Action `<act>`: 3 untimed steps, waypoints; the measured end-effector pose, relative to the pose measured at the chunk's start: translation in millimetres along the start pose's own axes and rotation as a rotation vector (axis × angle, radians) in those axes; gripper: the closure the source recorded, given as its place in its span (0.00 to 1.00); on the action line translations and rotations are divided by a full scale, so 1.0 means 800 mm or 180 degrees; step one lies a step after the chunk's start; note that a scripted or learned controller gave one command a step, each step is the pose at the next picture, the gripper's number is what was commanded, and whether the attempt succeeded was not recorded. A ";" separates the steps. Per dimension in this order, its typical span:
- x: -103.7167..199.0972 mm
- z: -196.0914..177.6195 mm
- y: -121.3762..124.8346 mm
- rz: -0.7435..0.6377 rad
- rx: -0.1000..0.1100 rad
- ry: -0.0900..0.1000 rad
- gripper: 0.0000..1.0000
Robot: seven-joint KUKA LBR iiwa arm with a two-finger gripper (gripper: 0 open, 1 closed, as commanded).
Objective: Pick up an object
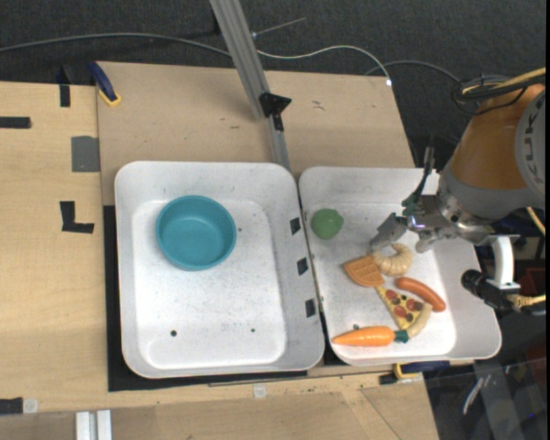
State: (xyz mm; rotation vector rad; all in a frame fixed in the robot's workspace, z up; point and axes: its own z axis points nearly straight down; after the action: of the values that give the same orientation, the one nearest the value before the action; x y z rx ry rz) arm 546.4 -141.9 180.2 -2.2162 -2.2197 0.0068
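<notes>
The right bin [458,337] holds several toy foods: a green ball [326,223], an orange wedge [361,270], a beige croissant [396,260], a red sausage [422,292], a pizza slice [406,312] and a carrot [366,337]. My gripper [406,236] hangs over the middle of this bin, just above the croissant. It is open, with one finger [384,234] left of the croissant and the other to its right. Nothing sits between the fingers.
A teal bowl [196,232] stands in the left bin [137,337]. A slanted metal pole [247,53] comes down to the bins' shared back edge. Cables run across the dark floor behind the bench.
</notes>
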 end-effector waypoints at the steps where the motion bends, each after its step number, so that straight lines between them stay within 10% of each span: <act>1: 0.001 0.055 -0.005 0.0002 0.0001 0.0001 0.00; 2: 0.002 0.040 -0.004 -0.0003 -0.0009 0.0003 1.00; 3: 0.004 -0.013 -0.006 0.0000 -0.0029 -0.0003 1.00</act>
State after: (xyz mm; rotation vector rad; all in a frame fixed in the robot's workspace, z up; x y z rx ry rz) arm 541.5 -139.0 190.4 -2.2210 -2.2249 -0.0021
